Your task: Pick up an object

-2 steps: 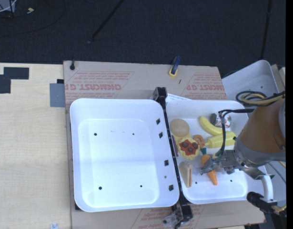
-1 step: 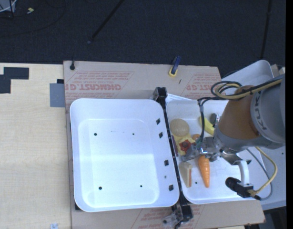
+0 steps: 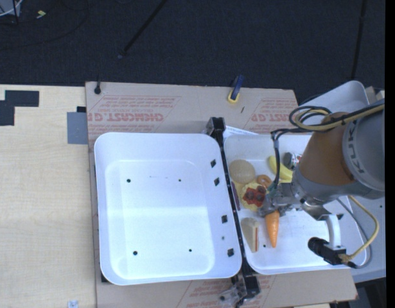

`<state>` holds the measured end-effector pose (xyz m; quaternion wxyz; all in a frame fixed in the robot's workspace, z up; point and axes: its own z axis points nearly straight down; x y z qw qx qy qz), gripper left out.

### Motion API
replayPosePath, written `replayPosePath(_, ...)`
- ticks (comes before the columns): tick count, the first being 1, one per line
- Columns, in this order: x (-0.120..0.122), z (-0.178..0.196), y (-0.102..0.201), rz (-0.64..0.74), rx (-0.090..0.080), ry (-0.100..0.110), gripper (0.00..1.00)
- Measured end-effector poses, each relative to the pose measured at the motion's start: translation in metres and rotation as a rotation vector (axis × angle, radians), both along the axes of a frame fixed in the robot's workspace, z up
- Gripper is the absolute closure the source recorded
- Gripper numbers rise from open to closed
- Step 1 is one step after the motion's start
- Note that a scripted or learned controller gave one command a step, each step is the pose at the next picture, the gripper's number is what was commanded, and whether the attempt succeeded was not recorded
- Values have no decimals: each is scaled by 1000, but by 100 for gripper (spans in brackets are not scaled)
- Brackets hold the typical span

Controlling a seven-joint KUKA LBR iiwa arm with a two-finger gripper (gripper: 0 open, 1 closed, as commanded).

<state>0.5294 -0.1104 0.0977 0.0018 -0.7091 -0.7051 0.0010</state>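
The pincer point(image 3: 272, 205) sits low over the right bin point(image 3: 293, 255), at the end of the grey arm point(image 3: 338, 156). Whether it is spread or pressed together cannot be told from this angle. An orange carrot point(image 3: 272, 228) lies just below it, tip pointing away, apparently touching or nearly so. A red and yellow toy point(image 3: 253, 194) lies just to its left, a tan round piece point(image 3: 242, 171) up-left, a yellow item point(image 3: 279, 167) above. The left bin point(image 3: 158, 207) stands well apart to its left.
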Motion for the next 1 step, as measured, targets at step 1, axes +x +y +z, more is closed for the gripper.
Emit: replayPosePath(1,67,94,63,10,-1,-8,100)
